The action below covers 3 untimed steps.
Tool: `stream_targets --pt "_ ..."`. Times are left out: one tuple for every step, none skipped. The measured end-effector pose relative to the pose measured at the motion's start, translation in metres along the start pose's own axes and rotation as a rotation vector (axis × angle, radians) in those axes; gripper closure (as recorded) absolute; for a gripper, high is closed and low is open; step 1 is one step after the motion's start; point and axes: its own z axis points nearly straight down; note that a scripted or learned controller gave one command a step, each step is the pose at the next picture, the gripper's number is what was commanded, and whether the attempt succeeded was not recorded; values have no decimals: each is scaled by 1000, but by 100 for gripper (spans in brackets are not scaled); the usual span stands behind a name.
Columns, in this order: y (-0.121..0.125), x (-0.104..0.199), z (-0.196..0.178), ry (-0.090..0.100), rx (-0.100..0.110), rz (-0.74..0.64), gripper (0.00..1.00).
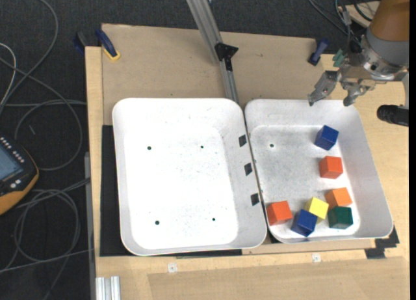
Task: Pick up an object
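the arm comes in from the right, grey with its orange band up near the top corner, and its hand (334, 97) hangs over the far rim of the right bin (370, 181), the 2 fingers (320, 92) spread apart with nothing between them. the right bin holds 7 small blocks. a blue block (327, 136) sits alone toward the far side, nearest the hand but apart from it. below it lies an orange block (331, 166), also on its own. the rest bunch up along the near edge: another orange block (337, 196) just above a dark green block (340, 217), a yellow block (318, 207) beside them, a second blue block (303, 222) touching the yellow one at its near corner, and 1 more orange block (279, 211) a little to the left of that blue one. the left bin (123, 162) sits right alongside, the 2 rims meeting in the middle. both rest on the pale wooden surface (162, 58), with a slanted metal rail (207, 19) reaching down toward the gap between the bins and loose cables (39, 97) on the dark floor at the left.
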Motion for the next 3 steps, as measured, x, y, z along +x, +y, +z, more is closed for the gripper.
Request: stream_targets --pt "-4 -4 61 0 2 2 0" --pt "-5 -9 124 0 1 2 0" --pt "-2 -9 108 -1 -9 2 100"
